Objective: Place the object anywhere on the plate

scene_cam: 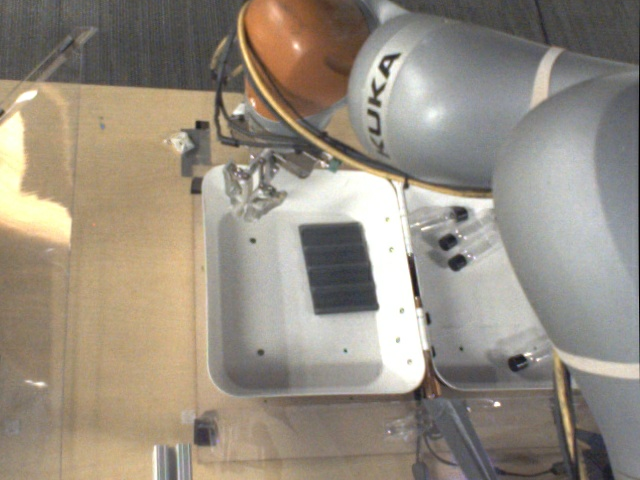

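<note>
My gripper [254, 190] at the far-left corner of the left bin [230, 358].

The plate [339, 267]: dark, rectangular, ribbed into four flat strips, lying mid-bin, apart from my gripper. Clear, dark-capped items [452, 238] sit in the right bin [470, 373]. I cannot tell my grip state.
</note>
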`<state>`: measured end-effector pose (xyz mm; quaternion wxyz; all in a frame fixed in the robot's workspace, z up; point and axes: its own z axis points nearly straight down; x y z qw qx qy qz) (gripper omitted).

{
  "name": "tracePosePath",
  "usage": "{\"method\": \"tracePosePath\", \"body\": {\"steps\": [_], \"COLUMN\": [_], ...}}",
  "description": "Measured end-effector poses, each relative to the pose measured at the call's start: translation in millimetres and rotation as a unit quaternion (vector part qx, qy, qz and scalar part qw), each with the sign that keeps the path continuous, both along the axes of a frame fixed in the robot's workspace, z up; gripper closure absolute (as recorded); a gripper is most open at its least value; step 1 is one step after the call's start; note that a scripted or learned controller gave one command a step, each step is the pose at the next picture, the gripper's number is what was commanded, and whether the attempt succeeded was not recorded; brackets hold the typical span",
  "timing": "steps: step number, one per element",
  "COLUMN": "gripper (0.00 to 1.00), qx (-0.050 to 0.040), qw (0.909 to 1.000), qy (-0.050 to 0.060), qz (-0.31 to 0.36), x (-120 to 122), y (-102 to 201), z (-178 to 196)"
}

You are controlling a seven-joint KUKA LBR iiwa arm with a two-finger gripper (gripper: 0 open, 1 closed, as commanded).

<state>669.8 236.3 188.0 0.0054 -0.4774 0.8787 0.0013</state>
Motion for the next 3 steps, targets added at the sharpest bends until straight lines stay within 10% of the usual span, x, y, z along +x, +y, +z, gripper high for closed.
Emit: {"method": "tracePosePath", "body": {"steps": [1,2,3], "gripper": [1.00,1.00,1.00], "qx": [-0.0007,-0.0010,-0.0025], "qw": [0.9953,0.9848,0.9355], "qy": [-0.001,-0.002,-0.003], "qz": [0.097,0.174,0.353], "x": [0.1,0.6,0.2], "y": [-7.1,-10.3,-8.7], "z": [22.0,-89.9,-10.6]}}
